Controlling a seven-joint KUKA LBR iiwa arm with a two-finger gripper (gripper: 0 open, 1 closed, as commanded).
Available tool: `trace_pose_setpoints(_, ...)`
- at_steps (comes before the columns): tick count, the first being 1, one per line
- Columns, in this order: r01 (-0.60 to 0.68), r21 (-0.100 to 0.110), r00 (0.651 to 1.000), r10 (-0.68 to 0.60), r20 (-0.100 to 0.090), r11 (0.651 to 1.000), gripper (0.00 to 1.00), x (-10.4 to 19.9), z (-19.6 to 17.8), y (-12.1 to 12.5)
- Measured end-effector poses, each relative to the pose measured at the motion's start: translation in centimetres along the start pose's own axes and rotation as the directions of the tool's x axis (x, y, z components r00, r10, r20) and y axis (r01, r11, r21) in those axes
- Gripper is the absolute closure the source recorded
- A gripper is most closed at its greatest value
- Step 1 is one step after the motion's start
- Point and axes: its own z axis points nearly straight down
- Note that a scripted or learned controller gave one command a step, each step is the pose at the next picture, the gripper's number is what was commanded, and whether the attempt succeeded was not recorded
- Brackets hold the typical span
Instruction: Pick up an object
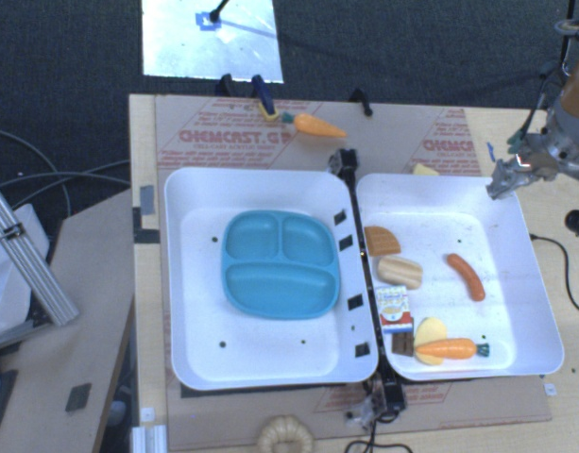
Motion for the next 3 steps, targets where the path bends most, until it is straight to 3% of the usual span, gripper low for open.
trace_pose_setpoints(2, 0.004, 0.005, 1.0, -0.004, -0.003, 1.0, 1.0, 9.0, -1.1, -4.3)
trace_pose_setpoints(3, 0.002, 0.007, 1.0, -0.002, -0.002, 1.0, 1.0, 11.3, 0.3, -6.6)
